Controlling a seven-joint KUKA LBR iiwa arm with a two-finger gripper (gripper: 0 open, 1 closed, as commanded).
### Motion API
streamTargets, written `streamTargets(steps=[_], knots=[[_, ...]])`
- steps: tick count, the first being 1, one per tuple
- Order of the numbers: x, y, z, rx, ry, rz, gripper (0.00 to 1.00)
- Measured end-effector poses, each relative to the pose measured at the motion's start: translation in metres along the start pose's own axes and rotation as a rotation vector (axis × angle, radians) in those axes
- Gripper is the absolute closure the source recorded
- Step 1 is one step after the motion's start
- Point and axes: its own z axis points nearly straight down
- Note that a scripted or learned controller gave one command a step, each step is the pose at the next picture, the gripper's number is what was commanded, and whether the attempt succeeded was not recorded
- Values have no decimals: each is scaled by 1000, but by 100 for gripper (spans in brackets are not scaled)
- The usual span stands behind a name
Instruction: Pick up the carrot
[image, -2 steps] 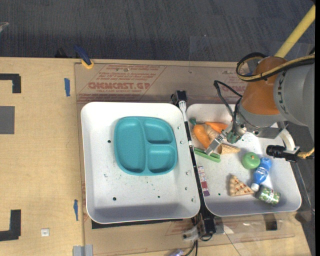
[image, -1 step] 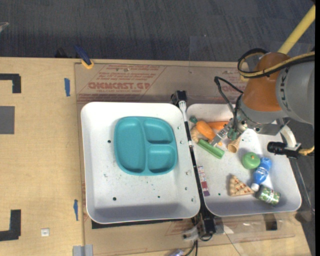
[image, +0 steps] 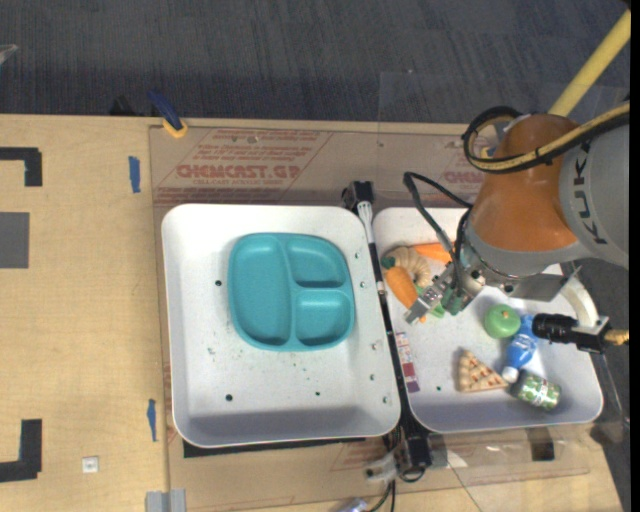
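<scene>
Down in the right bin, the carrot lies near the left wall, close to the divider between the two bins. The claw hangs just to its right, nearly touching it, and the carrot is not between the fingers. Whether the claw is spread or pressed together cannot be told from this angle. Another orange piece lies just behind the carrot. A green ball, a blue bottle, a green can and a waffle-patterned wedge sit further right. A teal divided plate rests in the left bin.
</scene>
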Motion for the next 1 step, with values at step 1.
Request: streamTargets(steps=[1], knots=[[62, 53, -49, -4, 12, 41, 100]])
